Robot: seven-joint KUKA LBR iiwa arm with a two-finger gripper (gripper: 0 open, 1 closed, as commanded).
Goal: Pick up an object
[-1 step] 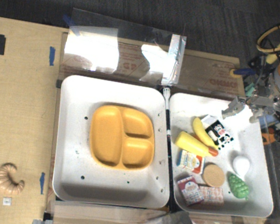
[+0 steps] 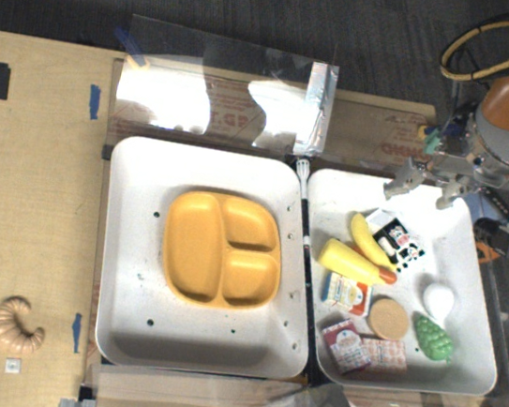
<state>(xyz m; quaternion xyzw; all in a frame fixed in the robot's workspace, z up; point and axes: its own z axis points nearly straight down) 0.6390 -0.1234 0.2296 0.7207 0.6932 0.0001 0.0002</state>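
Banana (image 2: 370, 238) lies in right bin (image 2: 481, 308); gripper (image 2: 425, 184) spread wide, holding nothing, above far edge

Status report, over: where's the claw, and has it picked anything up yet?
Claw open, above right bin's far edge, nothing between fingers. Banana, black-and-white carton, white ball lying in bin. Path clear.

Even, bright overhead light, slightly soft focus.
Strong white glare washed the clear plastic sheet (image 2: 217, 102) at the desk's far edge; shadows stayed faint under the bins' rims.
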